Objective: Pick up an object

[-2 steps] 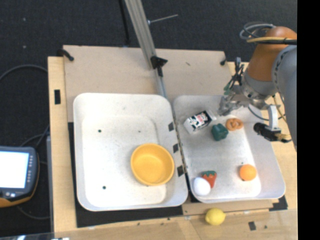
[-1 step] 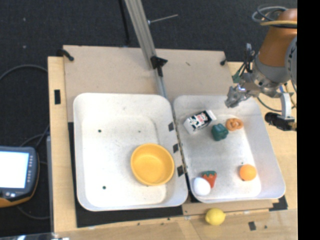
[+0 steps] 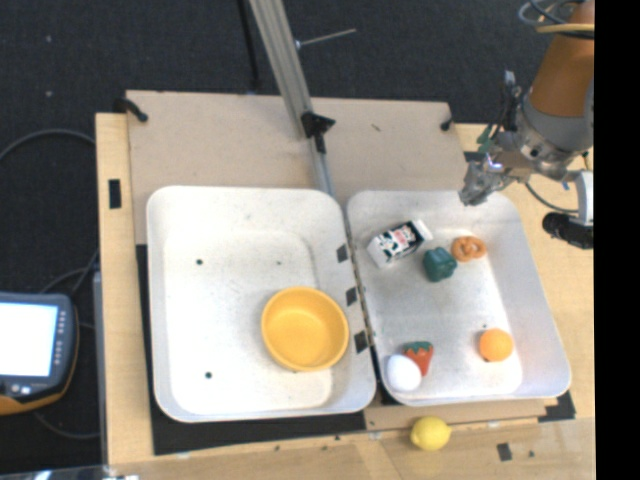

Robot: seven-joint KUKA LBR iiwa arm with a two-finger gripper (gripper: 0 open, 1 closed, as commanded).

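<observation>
Step in hand, as judged: choosing a target and bringing the claw [image 3: 477, 190] down over it; nothing held, nothing lifted yet

Nearest, on the table [image 3: 560, 258] outside the bins: a yellow lemon [image 3: 430, 434], lying just beyond the near rim of the right bin [image 3: 545, 298]. Poor choice, being outside the tray.

Inside the right bin, near edge: a white egg [image 3: 403, 373] touching a small red and green piece [image 3: 422, 356], maybe a strawberry. Crowded pair, likely to shove one another under closing fingers. To the right, an orange ball [image 3: 494, 344] standing well apart from everything; round, so prone to roll unless centred between the fingers.

Further back: a dark teal block [image 3: 438, 264], just beside a small orange piece [image 3: 467, 249] on its right and a white carton with dark print [image 3: 399, 241] on its left, tipped on its side. Closest candidates to the claw, yet tightly grouped; best approached straight down with fingers across the narrow side of the teal block.

Left bin [image 3: 200, 268]: a yellow bowl [image 3: 305, 328] near the divider.

Farthest: claw hovering over the far right corner of the right bin, apart from all objects. Cannot tell whether spread or closed. Metal post [image 3: 290, 78] slanting up behind the bins, clear of the approach
</observation>
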